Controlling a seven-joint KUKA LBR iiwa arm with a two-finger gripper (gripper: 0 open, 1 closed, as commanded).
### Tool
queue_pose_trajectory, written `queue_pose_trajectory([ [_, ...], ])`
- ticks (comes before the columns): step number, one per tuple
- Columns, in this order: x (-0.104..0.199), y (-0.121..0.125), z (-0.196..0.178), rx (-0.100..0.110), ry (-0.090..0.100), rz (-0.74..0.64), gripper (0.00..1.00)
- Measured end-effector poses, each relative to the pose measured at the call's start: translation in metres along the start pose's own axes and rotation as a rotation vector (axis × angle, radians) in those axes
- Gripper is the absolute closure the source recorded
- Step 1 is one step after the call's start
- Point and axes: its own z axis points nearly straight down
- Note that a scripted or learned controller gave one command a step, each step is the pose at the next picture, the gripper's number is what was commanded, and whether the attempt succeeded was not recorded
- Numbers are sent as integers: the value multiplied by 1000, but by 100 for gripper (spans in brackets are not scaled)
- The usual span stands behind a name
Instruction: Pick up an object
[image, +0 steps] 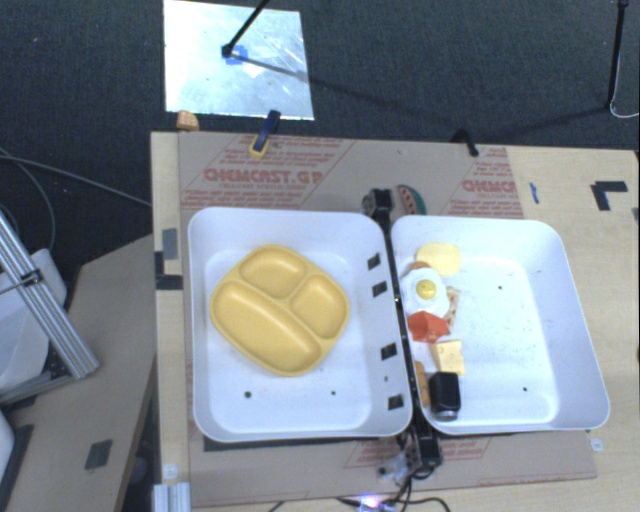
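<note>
Dark blue carpeted floor (80, 90) surrounds the pale wooden surface (120, 300); a shiny square metal sheet (238, 58) lies far left on it.

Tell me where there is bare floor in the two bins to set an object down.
Right bin: open white floor from the toy food to its right wall. Left bin: narrow strips around the yellow divided plate, widest along the front wall. Crowded: right bin's left edge, where the fried egg, red piece and black block cluster.
</note>
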Motion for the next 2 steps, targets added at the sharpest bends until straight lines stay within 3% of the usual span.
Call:
queue_pose_trajectory([
  [1, 82, 6, -22, 1, 2, -2, 100],
  [2, 137, 1, 5, 6, 2, 0, 100],
])
